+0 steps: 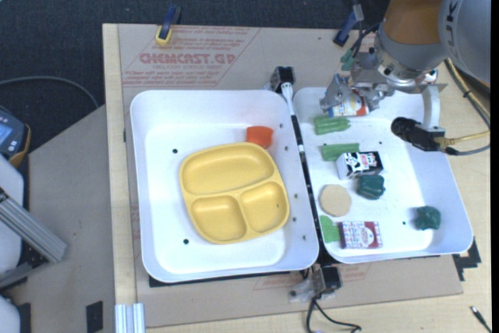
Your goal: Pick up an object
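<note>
My gripper [348,95] hangs over the far left corner of the right bin [451,203], below the arm's orange band. A small red and white item [359,108] lies right under it, partly hidden. Just in front lie two green sticks [331,123] [340,150]. Further forward are a black and white cow-print carton [360,163], a dark green pepper [371,185], a tan round disc [336,200], a red packet [360,235] and a dark green lump [426,218].
The left bin [152,168] holds a yellow divided plate [232,191] and a small orange block [260,136] behind it. A black part on a cable [417,134] juts over the right bin's far side. A ridge [300,160] separates the bins.
</note>
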Robot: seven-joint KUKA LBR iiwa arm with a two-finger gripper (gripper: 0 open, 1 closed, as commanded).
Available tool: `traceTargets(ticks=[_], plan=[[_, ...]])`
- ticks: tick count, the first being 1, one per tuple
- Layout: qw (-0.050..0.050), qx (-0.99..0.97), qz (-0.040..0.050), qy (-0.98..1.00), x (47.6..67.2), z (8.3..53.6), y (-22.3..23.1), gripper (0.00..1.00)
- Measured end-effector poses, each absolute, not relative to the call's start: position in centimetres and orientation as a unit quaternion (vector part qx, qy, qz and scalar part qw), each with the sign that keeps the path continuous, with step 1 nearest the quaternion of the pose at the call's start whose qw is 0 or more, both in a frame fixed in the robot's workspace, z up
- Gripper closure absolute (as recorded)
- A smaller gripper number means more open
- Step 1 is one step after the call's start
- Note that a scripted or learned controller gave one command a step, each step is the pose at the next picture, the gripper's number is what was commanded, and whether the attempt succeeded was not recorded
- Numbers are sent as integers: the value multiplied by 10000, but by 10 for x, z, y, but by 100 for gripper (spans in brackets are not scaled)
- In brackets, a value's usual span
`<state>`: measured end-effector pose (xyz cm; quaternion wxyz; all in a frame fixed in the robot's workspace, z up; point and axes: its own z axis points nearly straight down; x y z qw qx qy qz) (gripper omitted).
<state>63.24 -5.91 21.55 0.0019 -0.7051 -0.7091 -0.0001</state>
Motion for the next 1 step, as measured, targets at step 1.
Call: traceTargets(ticks=[1], plan=[[12,-7049,-5,-7093,624,230,-4,100]])
